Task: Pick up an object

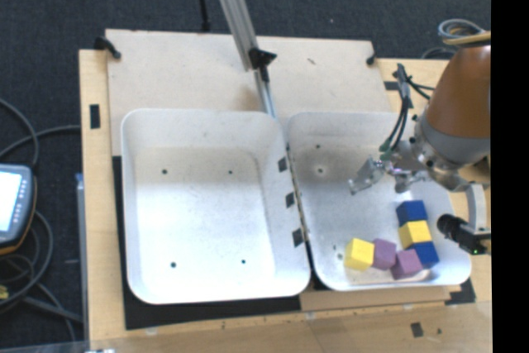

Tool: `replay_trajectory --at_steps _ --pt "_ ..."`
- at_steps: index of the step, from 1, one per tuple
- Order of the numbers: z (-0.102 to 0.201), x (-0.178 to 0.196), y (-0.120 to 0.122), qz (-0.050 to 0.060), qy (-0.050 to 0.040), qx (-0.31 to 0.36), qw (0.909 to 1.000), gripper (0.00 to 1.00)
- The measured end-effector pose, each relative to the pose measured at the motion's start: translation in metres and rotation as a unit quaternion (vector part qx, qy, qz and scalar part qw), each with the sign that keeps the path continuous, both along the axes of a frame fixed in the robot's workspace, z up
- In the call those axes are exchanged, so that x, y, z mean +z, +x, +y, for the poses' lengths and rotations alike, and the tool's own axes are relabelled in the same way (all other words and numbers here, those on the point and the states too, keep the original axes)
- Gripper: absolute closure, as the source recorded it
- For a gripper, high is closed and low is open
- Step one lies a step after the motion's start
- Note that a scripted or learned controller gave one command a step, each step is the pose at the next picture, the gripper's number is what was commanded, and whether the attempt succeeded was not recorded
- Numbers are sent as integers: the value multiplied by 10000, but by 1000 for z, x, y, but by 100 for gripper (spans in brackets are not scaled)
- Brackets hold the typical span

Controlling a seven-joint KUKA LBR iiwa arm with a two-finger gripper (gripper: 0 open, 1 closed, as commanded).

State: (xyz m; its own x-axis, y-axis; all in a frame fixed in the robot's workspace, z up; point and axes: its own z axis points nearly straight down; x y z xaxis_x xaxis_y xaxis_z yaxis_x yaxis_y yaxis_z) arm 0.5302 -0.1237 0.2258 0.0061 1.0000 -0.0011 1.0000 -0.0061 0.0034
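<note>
Several small blocks lie in the near right corner of the right bin [331,136]. A yellow block [359,254] sits leftmost, with two purple blocks [384,253] [407,264] next to it. Behind them a blue block [411,212] touches a second yellow block [417,232], and another blue block [428,253] lies beside the purple ones. My gripper [369,175] hangs over the middle of the right bin, up and to the left of the blocks and apart from them. Nothing shows held in it.
The left bin [132,178] stands beside the right one. A slanted metal pole [235,8] rises from behind the bins' shared edge. The arm's orange band [463,95] and cables fill the right side. A tablet-like device [12,202] lies off the bench at far left.
</note>
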Motion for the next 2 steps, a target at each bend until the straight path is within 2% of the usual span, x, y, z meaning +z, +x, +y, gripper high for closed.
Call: replay_trajectory --at_steps 1,2 --pt "-82 -122 57 31 -8 16 10000 0" --pt "-77 -127 110 -11 -4 53 10000 0"
